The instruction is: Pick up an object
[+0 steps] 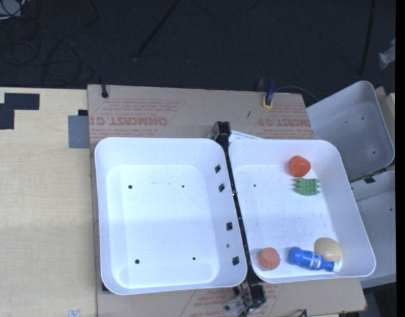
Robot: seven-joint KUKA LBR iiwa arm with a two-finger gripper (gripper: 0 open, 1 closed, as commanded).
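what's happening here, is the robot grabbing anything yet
Nothing is being handled at this moment. All five objects sit loose in the right bin: an orange ball and a green spiky piece near its far right side, and a pinkish ball, a blue bottle and a tan ball along its near edge. The left bin sits beside it. No pick has been made.

A pale grey sliver (387, 53) at the right edge (whether it is arm, I cannot tell).
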